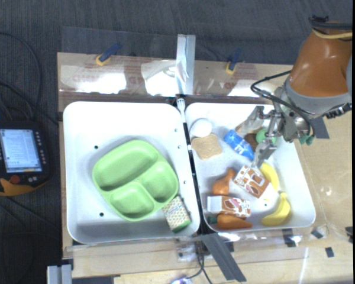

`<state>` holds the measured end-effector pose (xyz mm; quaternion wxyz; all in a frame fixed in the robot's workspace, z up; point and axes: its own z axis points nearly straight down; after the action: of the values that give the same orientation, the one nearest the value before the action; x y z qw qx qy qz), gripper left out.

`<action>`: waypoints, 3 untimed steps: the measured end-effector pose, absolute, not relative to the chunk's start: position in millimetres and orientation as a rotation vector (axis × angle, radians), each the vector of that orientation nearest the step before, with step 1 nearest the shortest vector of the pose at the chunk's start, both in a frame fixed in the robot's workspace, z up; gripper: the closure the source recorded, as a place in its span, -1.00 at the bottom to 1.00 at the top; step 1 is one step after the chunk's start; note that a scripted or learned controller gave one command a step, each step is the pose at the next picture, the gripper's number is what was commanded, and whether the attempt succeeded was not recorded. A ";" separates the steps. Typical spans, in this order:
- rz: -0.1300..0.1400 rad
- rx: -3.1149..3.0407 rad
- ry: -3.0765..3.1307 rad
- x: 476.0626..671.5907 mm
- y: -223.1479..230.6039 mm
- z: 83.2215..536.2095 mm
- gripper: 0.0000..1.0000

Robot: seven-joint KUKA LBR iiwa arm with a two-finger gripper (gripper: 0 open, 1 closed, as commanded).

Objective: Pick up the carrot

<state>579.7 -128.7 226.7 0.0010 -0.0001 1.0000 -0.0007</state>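
Here the desk (77,70) carries two shallow white bins side by side. The left bin (83,123) holds two things: one green divided plate (136,179) with three compartments, lying near the middle, and one small patterned box (177,213) just off the plate's lower right corner, close to the wall between the bins.

The right bin (302,200) is far more crowded. One carrot (232,222) lies flat along the lower edge of the frame's right bin, just beneath one small white and red carton (228,205) that looks to touch it. A second orange piece (223,183), stubby and tilted, sits above that carton; what it is cannot be told. There are two bananas: one (276,211) curled in the lower right corner of the bin, the other (269,174) above it, partly under one tilted white and brown carton (251,181). One slice of bread (207,147) lies near the dividing wall, with one white round object (200,126) just above it. One blue packet (238,144) lies slantwise toward the bin's upper middle.

The grey and orange arm (319,64) comes in from the upper right of the frame. Its jaws (265,148) hang over the upper right part of the right bin, beside the blue packet and above the tilted carton, well apart from the carrot. Nothing shows between them; how wide they stand cannot be told.

A pendant with a lit screen (18,152) lies at the far left, off the desk.
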 end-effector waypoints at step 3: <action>-0.008 0.045 3.120 556.2 -96.6 91.5 -1.00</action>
<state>556.2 -96.6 91.5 0.0108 0.0145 0.9998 -0.0026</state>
